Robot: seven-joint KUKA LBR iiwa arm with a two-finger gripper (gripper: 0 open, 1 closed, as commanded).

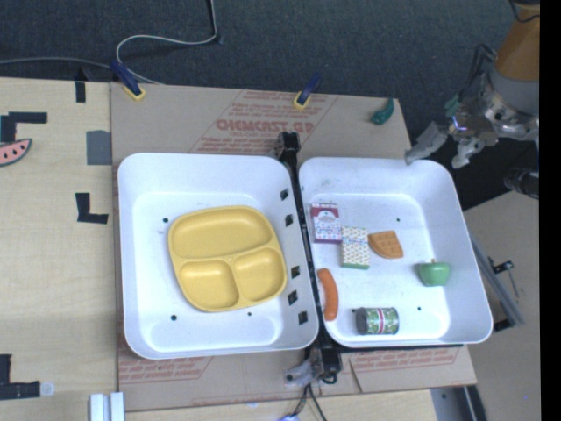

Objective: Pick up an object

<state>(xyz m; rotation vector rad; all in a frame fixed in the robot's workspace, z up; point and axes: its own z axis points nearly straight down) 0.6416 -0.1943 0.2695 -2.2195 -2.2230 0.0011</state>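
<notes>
End effector open above the right bin's far corner, holding nothing.

Nearest, a can [377,321] and sausage [329,293] lie in the right bin [456,202]; farther, green fruit [433,273], cracker [386,245], two small boxes [325,222]. Left bin [140,191] holds a yellow tray [227,257]. The end effector [443,142] hovers at 1 o'clock, well apart.

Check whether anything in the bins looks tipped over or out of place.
The can in the right bin lies on its side rather than upright. A teal item sits outside the bins on the cardboard. Nothing looks spilled or damaged.
</notes>
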